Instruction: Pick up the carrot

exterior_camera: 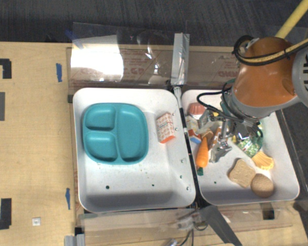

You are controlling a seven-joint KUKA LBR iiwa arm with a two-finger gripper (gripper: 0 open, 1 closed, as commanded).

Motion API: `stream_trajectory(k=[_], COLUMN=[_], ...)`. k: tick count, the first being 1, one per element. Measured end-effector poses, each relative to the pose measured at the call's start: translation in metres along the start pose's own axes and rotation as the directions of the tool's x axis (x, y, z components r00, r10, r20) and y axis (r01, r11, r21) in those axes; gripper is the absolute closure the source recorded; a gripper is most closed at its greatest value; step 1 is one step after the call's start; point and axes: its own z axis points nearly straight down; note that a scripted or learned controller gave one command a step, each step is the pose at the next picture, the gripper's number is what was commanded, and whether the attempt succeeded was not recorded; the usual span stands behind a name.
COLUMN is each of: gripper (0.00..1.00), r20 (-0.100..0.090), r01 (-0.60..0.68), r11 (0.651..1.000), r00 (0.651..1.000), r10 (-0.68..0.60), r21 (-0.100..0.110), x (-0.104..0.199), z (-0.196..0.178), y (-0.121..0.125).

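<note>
Camera view, slanted down on the bench: two shallow white bins side by side. Left bin (92, 188) holds a teal sectioned plate (115, 132) toward its back-left, and a small red-and-white carton (166, 127) near the right wall. Right bin (287, 183) is crowded. Grey arm with its orange band (264, 76) reaches in from the right and covers the bin's rear half. Gripper (220, 145) hangs low over the left part of that bin, metal fingers pointing down — jaw gap hidden in clutter, cannot tell how wide. Carrot (202, 152) lies lengthwise along the right bin's left wall, just beside the gripper's tips; contact cannot be judged. Toast slice (241, 172) sits front-centre, a brown round roll (262, 184) touching it — an orange wedge (263, 161) just behind, green crinkled packet (249, 143) under the wrist.
</note>
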Motion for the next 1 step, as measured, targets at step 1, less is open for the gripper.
stream_trajectory(k=[1], gripper=[0.00], r20=[-0.003], r01=[0.026], r11=[1.000], r00=[1.000], r10=[-0.026], r21=[0.000], x=[0.0543], z=[-0.0005], y=[-0.0237])
